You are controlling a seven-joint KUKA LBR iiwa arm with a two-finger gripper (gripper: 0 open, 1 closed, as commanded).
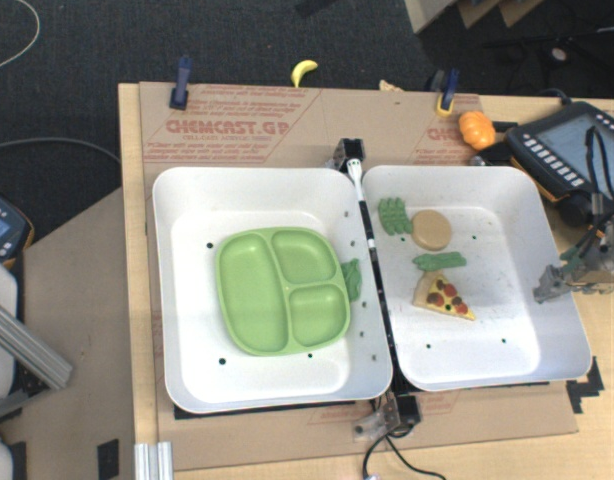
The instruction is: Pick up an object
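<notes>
The pincer (553, 283) sits at the right bin's (527, 363) right edge; I cannot tell its state. The pizza slice (444, 297) lies to its left, lying longways toward it.

You are looking at the gripper (553, 284), which is showing as a small, dull grey metal assembly with darker joints and a faint greenish-brown tint on its upper parts. It is reading as angular and skeletal rather than solid, and its finer details are blurring too much for you to make out screws or markings.
</notes>
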